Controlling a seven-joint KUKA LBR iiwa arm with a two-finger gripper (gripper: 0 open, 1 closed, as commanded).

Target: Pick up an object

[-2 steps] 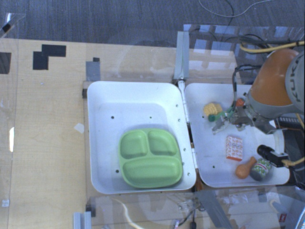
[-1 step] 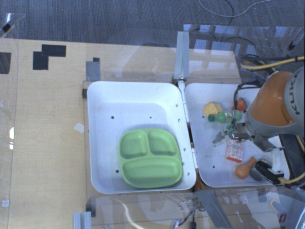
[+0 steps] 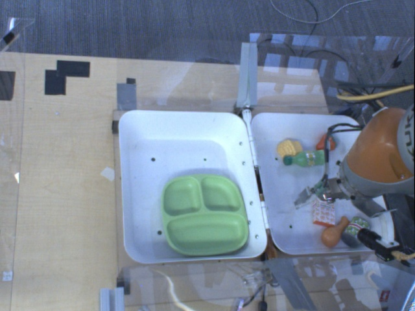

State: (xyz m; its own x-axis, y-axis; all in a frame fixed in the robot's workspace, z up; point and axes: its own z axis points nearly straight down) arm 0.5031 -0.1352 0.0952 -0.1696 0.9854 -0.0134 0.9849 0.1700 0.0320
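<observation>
Hovering low in the right bin (image 3: 285,232), the gripper (image 3: 316,194) has its fingers spread, directly above a small red-and-white packet (image 3: 323,215) lying just below.

A grey robot arm (image 3: 389,154) enters from the right side of the camera view, its wide orange band bulging just above the wrist. The wrist angles downward and toward the left. At its end, the two-finger pincer (image 3: 311,196) points left and slightly down, and its thin metallic fingers (image 3: 303,199) splay a little apart, with nothing seen between them. Black cabling loops over the arm near the orange band.
</observation>
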